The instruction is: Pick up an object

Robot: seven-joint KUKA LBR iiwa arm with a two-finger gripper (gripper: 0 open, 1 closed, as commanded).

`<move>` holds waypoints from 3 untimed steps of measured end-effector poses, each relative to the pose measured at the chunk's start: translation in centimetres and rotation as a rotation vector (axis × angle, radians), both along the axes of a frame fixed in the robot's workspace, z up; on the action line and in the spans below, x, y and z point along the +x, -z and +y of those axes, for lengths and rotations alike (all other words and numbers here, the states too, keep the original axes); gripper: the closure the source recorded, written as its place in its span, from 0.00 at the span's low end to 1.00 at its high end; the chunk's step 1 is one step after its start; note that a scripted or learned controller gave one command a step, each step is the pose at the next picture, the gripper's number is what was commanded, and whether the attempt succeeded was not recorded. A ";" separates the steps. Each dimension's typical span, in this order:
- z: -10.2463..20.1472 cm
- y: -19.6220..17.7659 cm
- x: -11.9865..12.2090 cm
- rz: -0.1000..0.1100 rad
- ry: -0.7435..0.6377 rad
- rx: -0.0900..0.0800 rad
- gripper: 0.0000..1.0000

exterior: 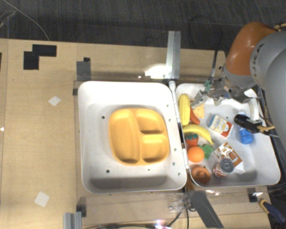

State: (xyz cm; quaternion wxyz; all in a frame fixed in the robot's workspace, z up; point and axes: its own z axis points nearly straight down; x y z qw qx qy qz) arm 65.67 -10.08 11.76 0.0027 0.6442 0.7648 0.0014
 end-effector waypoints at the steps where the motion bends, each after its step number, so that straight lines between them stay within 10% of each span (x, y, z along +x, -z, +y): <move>1: -3.0 -6.1 1.4 -0.002 0.532 0.003 0.00; 2: -6.1 2.4 1.2 0.004 0.531 0.002 0.00; 3: -7.8 2.9 -2.3 -0.001 0.534 0.014 0.00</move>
